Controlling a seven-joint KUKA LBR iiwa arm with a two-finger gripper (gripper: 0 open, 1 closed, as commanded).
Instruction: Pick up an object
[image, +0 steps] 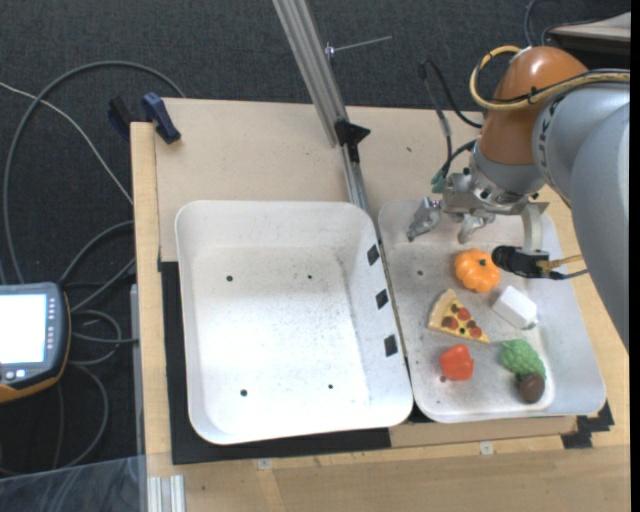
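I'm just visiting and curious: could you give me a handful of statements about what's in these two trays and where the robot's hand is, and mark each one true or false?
1. All the toy food lies in the right bin. True.
2. The pizza slice sits in the left bin. False: it lies in the right bin, below the orange pumpkin.
3. The gripper is over the far end of the right bin, above the pumpkin in the picture. True.
4. The gripper holds the red pepper. False: the pepper lies on the bin floor near the front, well apart from the gripper.
5. The white block lies between the pumpkin and the green broccoli. True.
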